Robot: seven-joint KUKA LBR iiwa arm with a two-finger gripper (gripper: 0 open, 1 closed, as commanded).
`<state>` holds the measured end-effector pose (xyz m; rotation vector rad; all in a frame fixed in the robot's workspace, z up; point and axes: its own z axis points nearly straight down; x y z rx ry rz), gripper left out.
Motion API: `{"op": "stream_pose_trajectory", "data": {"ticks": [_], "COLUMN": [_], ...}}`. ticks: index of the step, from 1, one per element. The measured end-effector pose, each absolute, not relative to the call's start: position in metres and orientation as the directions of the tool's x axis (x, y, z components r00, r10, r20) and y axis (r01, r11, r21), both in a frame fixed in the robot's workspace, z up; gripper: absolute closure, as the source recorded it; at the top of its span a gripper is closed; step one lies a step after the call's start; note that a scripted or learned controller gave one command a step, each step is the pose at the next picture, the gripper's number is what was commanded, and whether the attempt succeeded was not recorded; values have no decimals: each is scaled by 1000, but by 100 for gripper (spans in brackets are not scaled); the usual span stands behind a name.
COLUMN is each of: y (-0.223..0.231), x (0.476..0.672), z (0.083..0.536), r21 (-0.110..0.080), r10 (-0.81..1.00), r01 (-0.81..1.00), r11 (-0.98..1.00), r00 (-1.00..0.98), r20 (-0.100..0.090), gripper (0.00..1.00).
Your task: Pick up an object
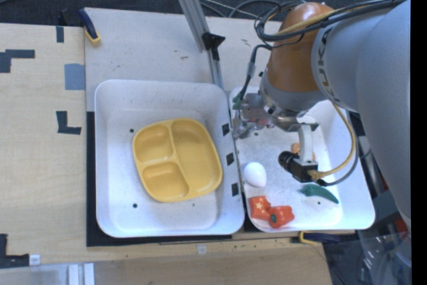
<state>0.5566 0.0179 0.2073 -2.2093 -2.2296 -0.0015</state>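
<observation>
Below the gripper (pixel 248 122), in the right bin (pixel 353 210), lies a white egg (pixel 254 174); whether the claw grips anything cannot be told.

Even, bright overhead light, soft shadows, slightly grainy and soft focus.

The arm (pixel 373 57) comes in from 3 o'clock, its wide grey link filling the upper right. An orange band (pixel 300 43) sits above the wrist, and the grey wrist bends down toward 7 o'clock. The hand (pixel 245 118) hangs below it, near the centre, pointing down. Black and yellow cables (pixel 343 143) loop from the wrist toward 5 o'clock.
</observation>
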Motion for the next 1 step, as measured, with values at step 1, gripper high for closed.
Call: {"op": "stream_pose_trajectory", "data": {"ticks": [1], "y": [63], "x": [557], "z": [208], "r21": [-2], "r10": [1000], "r01": [1000], "r11": [7], "r00": [-7], "r20": [1], "gripper": [100]}}
